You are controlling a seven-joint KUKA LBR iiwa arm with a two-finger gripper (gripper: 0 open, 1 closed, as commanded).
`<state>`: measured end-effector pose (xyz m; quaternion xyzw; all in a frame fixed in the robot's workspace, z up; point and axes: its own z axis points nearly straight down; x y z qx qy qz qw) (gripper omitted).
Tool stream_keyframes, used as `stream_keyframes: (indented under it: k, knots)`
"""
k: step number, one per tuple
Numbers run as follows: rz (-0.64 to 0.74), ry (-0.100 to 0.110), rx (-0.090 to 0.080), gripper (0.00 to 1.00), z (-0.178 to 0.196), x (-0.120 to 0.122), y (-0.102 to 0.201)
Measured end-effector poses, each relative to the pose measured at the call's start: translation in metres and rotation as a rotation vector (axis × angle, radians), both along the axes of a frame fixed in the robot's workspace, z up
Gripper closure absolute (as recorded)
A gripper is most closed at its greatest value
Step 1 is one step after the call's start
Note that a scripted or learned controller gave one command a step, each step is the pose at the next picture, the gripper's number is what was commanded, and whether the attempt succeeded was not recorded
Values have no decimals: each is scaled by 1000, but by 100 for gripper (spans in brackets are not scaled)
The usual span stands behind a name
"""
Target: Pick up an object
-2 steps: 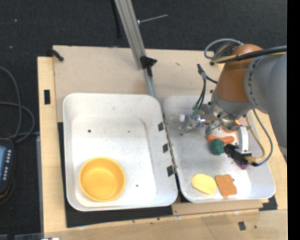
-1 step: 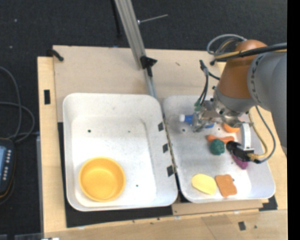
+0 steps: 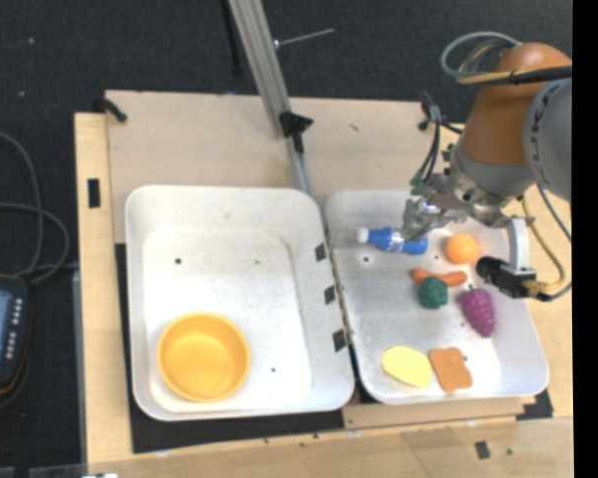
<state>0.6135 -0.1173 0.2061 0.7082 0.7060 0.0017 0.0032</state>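
The right bin (image 3: pixel 508 366) holds several small objects. A blue bottle with a white cap (image 3: pixel 387 238) lies near its far left. An orange ball (image 3: pixel 462 248), an orange carrot (image 3: pixel 448 278), a green piece (image 3: pixel 434 294), a purple grape bunch (image 3: pixel 478 310), a yellow piece (image 3: pixel 407 366) and an orange slice (image 3: pixel 450 369) lie further right and nearer. My gripper (image 3: pixel 417 223) hangs low over the right end of the blue bottle, right at it. That end of the bottle is hidden under the gripper.
The left bin (image 3: pixel 229 227) holds a yellow bowl (image 3: pixel 203 356) in its near left corner. A slanted metal pole (image 3: pixel 267 63) rises behind the bins. Black cables (image 3: pixel 508 277) hang by the arm at the right bin's far right.
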Motion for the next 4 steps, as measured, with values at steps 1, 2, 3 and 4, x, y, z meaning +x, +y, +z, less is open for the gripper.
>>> stream_keyframes:
  k: [1,2,3,4]
  knots:
    - [2,4,2,100,12,1,-1]
    - [10,3,3,100,27,3,50]
    - [11,5,4,100,35,14,100]
    - [9,5,2,100,29,19,146]
